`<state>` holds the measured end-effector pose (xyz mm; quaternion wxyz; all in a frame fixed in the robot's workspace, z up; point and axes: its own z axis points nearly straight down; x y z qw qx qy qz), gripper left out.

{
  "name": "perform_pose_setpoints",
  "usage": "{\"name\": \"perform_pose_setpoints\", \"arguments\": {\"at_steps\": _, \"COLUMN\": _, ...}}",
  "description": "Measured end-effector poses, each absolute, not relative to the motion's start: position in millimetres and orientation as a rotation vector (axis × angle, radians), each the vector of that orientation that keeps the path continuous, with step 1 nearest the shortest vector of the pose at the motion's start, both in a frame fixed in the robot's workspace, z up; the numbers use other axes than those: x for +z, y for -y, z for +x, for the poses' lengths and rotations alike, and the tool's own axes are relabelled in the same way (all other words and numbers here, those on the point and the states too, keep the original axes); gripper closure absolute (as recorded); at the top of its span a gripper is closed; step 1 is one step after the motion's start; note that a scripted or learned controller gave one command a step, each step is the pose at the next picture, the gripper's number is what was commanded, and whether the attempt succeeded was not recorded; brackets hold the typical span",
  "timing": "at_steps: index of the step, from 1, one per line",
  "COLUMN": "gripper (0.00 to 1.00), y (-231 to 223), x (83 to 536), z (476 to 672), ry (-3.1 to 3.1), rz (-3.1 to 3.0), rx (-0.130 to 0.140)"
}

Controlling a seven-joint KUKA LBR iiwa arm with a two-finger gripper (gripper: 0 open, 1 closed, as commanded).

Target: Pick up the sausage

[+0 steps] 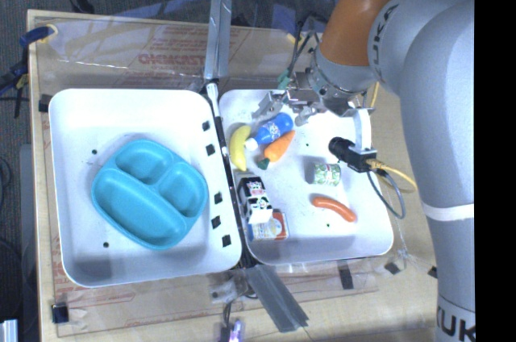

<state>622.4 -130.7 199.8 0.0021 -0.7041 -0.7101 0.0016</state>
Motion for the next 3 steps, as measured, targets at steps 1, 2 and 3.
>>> {"name": "perform_pose_setpoints", "arguments": {"at_steps": 1, "gripper": 1.0, "y": 129.4, "x": 209.4, "z": 622.8, "ry": 2.232, "rz": -2.202, "rx": 0.006}}
{"name": "perform_pose_setpoints", "arguments": {"at_steps": 2, "gripper": 1.0, "y": 137.5, "x": 99.6, "z": 594.0, "ry": 2.578, "rz": -1.789, "rx": 0.003}}
{"name": "perform_pose_setpoints", "arguments": {"at_steps": 3, "gripper": 1.0, "y": 147.4, "x": 217.5, "z": 635.2, "ry": 2.553, "rz": -1.834, "rx": 0.0}}
